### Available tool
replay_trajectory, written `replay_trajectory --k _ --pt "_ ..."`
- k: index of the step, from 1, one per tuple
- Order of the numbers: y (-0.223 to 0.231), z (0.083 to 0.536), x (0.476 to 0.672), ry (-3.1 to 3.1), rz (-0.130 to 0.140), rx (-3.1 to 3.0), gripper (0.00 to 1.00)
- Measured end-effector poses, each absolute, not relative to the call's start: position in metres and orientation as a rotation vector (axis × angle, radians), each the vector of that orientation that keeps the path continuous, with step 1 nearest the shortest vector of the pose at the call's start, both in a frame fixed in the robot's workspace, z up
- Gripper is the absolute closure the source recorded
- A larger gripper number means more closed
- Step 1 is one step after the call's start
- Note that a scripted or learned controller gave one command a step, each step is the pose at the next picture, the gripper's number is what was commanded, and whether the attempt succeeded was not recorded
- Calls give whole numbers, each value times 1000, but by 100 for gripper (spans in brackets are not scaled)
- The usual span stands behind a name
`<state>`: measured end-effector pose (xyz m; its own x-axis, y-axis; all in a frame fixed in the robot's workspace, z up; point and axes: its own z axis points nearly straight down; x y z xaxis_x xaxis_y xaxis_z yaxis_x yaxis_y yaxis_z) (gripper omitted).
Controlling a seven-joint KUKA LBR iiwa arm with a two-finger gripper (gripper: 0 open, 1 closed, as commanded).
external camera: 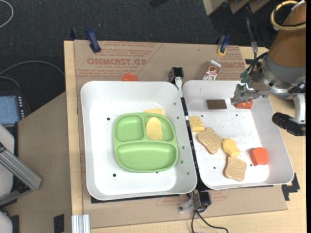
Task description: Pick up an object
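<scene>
Gripper (242, 97) sits low over the far part of the right bin (274, 176), w/ arm entering from the right. Fingers look pinched narrow on a small red-orange item (245, 104) showing just beneath them; contact seems real, though partly hidden by the gripper body.

Other items, placed rel. to right bin:
- Dark brown block (216, 104): far part, just left of gripper, apart from it.
- Yellow cheese-like piece (196, 124): at left wall.
- Tan toast slice (209, 140): centre-left, near the cheese-like piece.
- Small yellow piece (231, 147): centre, touching or just beside that slice; cannot tell which.
- Second toast slice (235, 168): near part.
- Orange block (260, 156): near-right part.
- Small carton (211, 72): outside, beyond far rim.

Left bin (97, 130), adjoining right bin's left wall: green divided tray (144, 155), w/ pale yellow item (154, 128) in its far-right compartment.
</scene>
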<state>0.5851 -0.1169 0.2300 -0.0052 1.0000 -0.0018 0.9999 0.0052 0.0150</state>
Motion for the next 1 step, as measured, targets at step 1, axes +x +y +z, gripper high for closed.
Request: replay_trajectory --k 1 --pt "-65 234 582 2228 5 2214 100"
